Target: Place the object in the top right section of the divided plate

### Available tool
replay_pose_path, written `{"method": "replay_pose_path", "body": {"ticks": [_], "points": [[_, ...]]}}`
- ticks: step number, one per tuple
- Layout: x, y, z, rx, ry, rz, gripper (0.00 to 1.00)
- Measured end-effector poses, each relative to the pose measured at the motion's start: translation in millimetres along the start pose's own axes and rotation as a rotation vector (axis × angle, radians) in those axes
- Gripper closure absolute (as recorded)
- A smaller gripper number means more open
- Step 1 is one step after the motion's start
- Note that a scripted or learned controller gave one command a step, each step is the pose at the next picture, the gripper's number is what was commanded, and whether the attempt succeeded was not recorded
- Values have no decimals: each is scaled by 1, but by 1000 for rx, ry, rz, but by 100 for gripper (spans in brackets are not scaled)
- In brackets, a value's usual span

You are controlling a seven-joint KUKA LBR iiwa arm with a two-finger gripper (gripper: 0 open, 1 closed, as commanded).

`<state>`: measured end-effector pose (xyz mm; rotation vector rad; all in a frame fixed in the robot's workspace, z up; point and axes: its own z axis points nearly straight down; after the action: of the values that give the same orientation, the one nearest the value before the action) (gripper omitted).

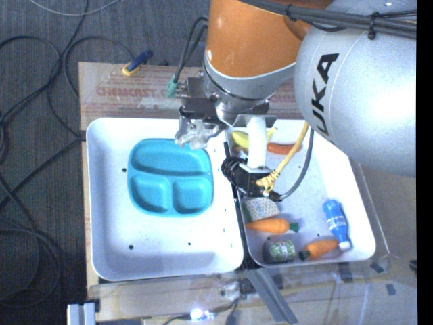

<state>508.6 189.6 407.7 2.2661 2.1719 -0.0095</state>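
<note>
Gripper (194,134) hovering at the upper right corner of the blue divided plate (171,176) in the left bin (108,249); grip state impossible to tell. No object visible in its grasp. Right bin (362,212): two carrots (268,226), blue bottle (335,220), dark can (279,250), banana (240,139).

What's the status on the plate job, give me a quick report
Tool over top right edge of blue divided plate, left bin; grip state unreadable. No object seen in plate sections. Carrots, blue bottle, can in right bin.
</note>
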Motion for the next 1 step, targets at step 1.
{"method": "replay_pose_path", "body": {"ticks": [1], "points": [[46,26,107,4,0,-30,100]]}}
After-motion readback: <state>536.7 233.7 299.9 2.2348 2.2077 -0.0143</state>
